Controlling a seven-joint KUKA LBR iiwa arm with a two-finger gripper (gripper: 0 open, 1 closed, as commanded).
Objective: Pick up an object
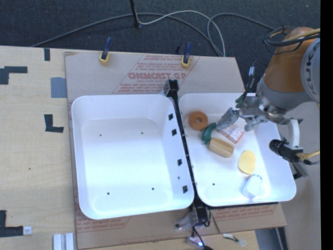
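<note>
grey metal, the gripper (pixel 232 120) hangs low in the right bin (pixel 270 189); whether it is parted or closed, i cannot tell. directly beneath lies a white-and-red packet (pixel 233 134), a tan block (pixel 221 148) touching it lower-left, long axis slanting down-right. a brown ring (pixel 197 120) sits left.

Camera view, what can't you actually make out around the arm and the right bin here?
- Whether the gripper is open or shut: blurred, seen from above.
- The small white packet under the gripper: partly covered, its print too small to read.
- The green object: partly hidden behind the tan block.
- The arm: cut off by the view's right edge.
</note>
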